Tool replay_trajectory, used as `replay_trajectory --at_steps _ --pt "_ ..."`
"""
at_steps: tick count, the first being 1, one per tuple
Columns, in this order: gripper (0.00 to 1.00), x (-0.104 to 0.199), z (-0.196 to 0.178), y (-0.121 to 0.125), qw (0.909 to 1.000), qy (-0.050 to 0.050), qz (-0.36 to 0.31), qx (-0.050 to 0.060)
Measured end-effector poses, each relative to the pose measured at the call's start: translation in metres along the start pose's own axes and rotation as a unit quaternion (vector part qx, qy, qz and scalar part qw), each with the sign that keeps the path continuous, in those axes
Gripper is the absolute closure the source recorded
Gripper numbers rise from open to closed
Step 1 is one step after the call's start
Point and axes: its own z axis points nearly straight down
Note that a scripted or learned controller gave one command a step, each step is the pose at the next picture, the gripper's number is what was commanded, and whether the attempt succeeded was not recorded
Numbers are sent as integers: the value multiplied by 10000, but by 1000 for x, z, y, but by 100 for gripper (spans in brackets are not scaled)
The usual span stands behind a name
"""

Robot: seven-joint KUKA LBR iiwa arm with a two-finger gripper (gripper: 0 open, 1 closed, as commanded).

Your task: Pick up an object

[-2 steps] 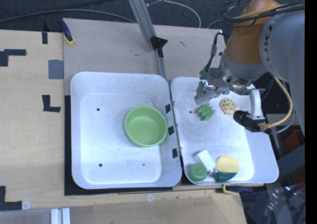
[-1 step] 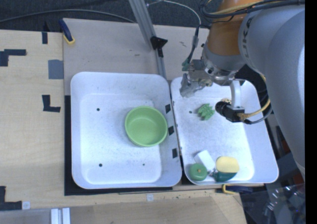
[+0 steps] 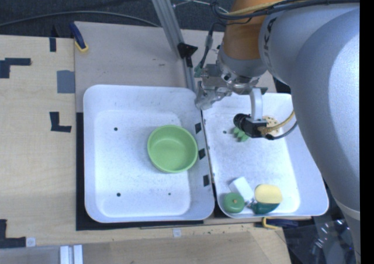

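My gripper (image 3: 205,98) hangs over the back of the bins, right above the rim between them. A light green bowl (image 3: 172,149) sits upright in the middle of the left bin (image 3: 105,105), in front and to the left of the gripper. In the right bin (image 3: 304,181), a small green piece (image 3: 239,135) lies just in front and to the right of the gripper. At that bin's front edge a green round piece (image 3: 234,202), a white block (image 3: 241,187), a yellow piece (image 3: 269,193) and a teal piece (image 3: 266,207) crowd together.
A slanted metal bar (image 3: 166,17) rises behind the bins, close to the gripper's left. The big grey arm (image 3: 321,70) covers the right bin's back right. Wooden benchtop (image 3: 35,157) with dark tape marks lies to the left.
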Motion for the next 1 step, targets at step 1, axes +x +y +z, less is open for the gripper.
replay_trajectory --at_steps 1 --pt "100 39 -8 24 10000 2 0 -6"
